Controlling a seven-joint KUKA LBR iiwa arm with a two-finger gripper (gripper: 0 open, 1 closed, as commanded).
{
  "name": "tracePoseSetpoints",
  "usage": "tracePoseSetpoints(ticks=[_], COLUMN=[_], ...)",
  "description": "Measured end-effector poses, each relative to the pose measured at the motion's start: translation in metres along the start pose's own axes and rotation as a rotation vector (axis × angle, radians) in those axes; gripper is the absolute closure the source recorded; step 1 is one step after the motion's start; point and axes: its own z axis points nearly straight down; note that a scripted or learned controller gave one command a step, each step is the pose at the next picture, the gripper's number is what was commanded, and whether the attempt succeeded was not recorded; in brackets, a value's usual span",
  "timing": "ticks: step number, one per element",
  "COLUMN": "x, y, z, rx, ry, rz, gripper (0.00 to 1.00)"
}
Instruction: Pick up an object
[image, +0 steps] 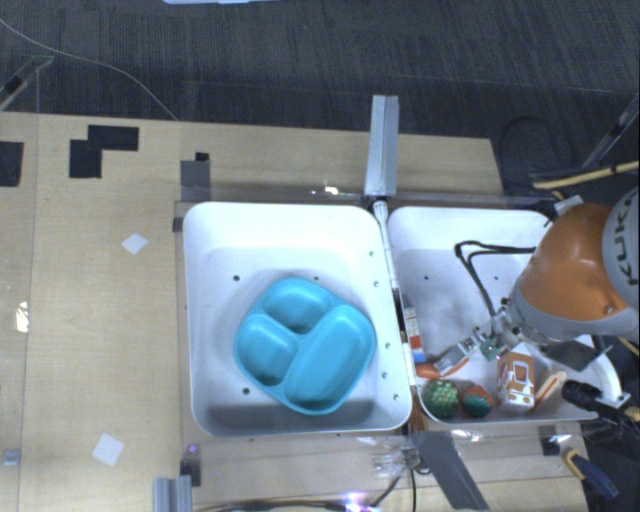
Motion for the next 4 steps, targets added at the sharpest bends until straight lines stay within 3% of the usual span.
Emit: tracePoseSetpoints(ticks=[2,3,4], x=[-0.019,-0.021,0.053], y=[-0.015,-0.011,0.089], z=[0.007,-0.006,-0.173], rx=[0.011,0.003,0.012], ry=[-0.003,-0.013,0.005], rz=[-0.537,-0.534,-0.587], gripper=[0.0,1.0,1.0])
